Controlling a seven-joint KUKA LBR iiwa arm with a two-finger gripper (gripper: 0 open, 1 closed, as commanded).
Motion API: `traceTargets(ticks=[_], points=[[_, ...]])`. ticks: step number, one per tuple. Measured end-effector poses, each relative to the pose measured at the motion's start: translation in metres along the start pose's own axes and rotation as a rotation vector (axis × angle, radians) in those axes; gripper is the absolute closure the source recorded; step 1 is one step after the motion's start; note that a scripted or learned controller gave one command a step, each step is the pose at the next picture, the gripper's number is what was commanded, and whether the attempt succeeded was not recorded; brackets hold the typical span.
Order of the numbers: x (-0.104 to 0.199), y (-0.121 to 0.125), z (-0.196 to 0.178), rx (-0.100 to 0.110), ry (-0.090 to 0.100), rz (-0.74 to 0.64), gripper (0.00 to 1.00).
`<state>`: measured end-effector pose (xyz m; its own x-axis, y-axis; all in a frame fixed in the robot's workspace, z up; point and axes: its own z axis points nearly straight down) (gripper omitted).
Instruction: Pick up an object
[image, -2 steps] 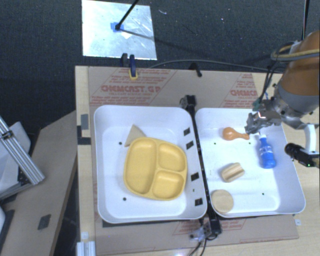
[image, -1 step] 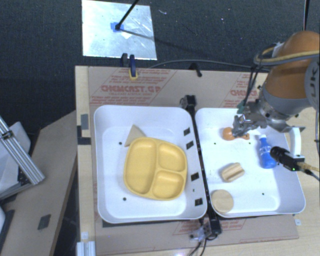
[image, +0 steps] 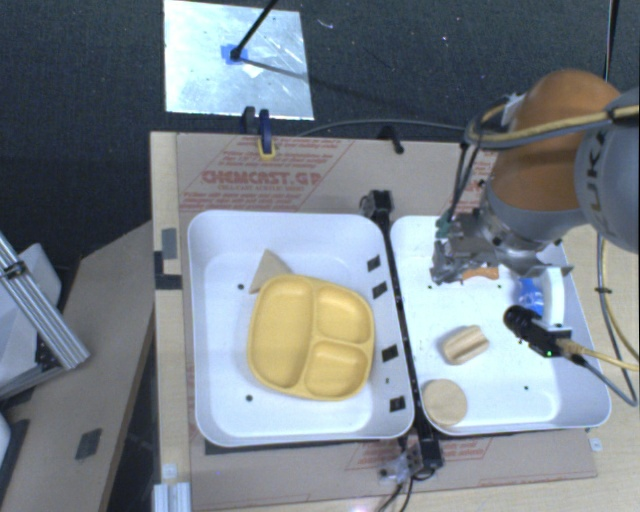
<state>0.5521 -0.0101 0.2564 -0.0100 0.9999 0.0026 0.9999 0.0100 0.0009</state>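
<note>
While two shallow white bins sit side by side on the worktop (image: 200, 180), the objects are spread across both.

Left bin (image: 215, 330): a yellow plate (image: 310, 335) with three compartments lies flat near the middle of the floor. A tan wedge (image: 268, 268) lies at its upper left corner, touching the plate's edge or partly tucked under it; which of the two cannot be told.

Right bin (image: 500, 385): a round tan disc (image: 445, 402) lies flat in the near left corner, just beside the divider between the bins. A tan block (image: 465, 344) lies just beyond it toward the middle, apart from the disc.

The end effector (image: 450, 265) hangs over the far left part of this bin, above the block and well apart from it. Whether it is released or clenched cannot be told, and nothing is seen grasped in it.

A small orange piece (image: 482, 270) shows just to its right, close beside it; contact cannot be judged. Further right, a small blue item (image: 530, 297) lies near the bin's right wall.

The grey arm (image: 545, 170), with its orange band, rises from the end effector toward the upper right.
</note>
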Motion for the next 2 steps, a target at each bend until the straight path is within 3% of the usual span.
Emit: traceTargets(ticks=[2], points=[[0.105,-0.014,0.010,-0.001,0.000,0.000,1.00]])
